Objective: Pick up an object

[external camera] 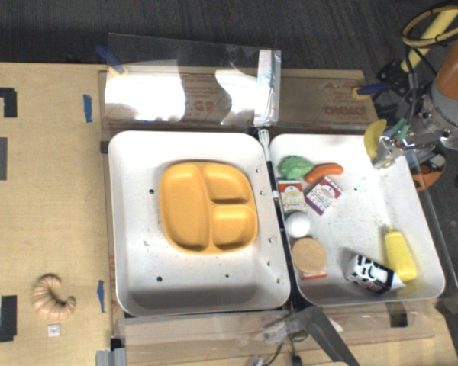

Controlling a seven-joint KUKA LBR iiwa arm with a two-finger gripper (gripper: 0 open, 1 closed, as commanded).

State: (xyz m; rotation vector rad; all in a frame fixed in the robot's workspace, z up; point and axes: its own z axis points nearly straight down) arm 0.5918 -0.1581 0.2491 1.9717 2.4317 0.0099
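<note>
The end effector (391, 147) is at the far right corner of the right bin (351, 239), and I cannot tell its state. A yellow thing (374, 137) touches it there; its long axis is unclear. The left bin (130, 204) holds a yellow tray (208, 206).

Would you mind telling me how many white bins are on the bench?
2. The left bin holds a yellow tray; the right bin, touching its right side, holds the small items. No others seem hidden.
</note>
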